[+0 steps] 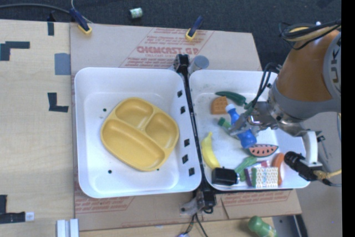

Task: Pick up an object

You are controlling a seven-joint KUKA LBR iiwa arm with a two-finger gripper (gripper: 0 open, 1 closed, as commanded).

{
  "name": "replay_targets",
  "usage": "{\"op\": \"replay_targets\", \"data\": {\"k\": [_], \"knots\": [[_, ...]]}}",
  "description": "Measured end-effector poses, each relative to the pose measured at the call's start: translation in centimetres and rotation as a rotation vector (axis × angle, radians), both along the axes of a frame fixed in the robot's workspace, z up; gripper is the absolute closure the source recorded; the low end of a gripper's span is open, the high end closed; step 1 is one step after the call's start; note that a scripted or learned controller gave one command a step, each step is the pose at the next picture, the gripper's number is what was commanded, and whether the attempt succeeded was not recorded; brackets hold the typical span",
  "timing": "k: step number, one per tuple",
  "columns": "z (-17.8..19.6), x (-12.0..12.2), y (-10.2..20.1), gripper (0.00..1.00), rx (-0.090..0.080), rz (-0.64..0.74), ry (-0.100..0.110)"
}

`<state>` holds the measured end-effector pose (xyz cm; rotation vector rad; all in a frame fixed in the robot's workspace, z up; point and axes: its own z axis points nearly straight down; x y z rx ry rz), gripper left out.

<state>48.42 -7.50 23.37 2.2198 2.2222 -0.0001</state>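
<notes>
I'm mid-reach, my claw [244,124] low over the blue toy [248,137] at frame right, its grip state beyond telling; next I must close and lift.

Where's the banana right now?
The banana lies in the right bin, close to its left wall, with a black block just below it and the yellow plate across the divider in the left bin.

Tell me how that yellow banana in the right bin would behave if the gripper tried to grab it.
The banana looks like a smooth plastic toy, so probably stiff and light. Its curved, rounded body may slip or pivot between fingers. It lies beside the bin wall, so a push would likely slide it along that wall.
</notes>
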Motion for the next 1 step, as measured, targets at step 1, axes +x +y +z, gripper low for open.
{"op": "replay_targets", "data": {"k": [1], "knots": [[2.29,0.01,3.62,1.0,0.001,0.001,0.0]]}}
